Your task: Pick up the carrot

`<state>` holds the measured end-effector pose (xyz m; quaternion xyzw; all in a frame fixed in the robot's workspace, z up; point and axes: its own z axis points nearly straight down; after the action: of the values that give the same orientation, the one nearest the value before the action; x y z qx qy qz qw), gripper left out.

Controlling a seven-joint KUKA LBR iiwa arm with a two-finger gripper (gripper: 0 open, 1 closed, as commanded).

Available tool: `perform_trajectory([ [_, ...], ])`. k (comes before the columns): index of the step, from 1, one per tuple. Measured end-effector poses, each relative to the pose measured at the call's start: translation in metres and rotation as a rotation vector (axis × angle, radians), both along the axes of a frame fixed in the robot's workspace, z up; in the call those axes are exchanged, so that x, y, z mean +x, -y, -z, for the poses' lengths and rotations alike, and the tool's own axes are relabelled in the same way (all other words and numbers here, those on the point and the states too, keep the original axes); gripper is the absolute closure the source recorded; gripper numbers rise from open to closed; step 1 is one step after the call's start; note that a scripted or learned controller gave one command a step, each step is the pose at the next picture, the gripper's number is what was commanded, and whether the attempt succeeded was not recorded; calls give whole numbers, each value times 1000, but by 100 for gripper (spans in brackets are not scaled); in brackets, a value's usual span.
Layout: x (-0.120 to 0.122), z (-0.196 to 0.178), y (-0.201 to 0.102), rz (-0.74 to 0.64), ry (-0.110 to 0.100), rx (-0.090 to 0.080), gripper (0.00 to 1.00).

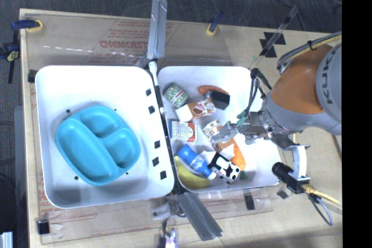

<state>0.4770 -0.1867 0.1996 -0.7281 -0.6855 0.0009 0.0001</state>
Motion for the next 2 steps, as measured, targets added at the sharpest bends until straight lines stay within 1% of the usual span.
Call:
perform_trajectory([
  [1, 0, -6, 22, 13, -2, 1, 0],
  [2, 0, 19, 21, 22, -4, 2, 0],
])
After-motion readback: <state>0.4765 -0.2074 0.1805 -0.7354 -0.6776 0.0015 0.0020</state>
